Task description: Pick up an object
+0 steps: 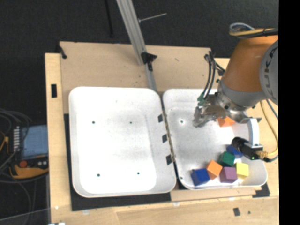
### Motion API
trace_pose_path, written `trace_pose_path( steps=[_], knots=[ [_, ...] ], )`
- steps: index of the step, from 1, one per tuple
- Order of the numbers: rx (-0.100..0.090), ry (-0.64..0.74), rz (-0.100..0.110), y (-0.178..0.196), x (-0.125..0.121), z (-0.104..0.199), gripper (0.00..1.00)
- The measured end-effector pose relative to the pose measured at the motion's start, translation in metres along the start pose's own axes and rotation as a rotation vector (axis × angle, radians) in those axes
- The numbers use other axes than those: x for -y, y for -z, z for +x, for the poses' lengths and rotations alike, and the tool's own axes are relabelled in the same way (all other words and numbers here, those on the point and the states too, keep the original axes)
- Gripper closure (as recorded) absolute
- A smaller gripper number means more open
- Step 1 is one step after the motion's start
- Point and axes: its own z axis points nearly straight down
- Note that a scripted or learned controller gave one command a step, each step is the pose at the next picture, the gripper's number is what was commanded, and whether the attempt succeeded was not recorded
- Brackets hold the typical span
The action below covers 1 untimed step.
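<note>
You see the counter carrying two white bins: the left bin and the right bin. The arm hangs over the right bin, its pincer low; whether it's open, you cannot tell. Beside it lies an orange block. Blue, orange, purple, yellow and green blocks cluster in the near corner.
</note>
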Motion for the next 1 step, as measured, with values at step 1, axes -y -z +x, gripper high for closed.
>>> trace_pose_path(
  steps=[1],
  knots=[
    [0.002,-0.003,0.002,-0.0105,0.0078,0.0547,1.00]
  ],
)
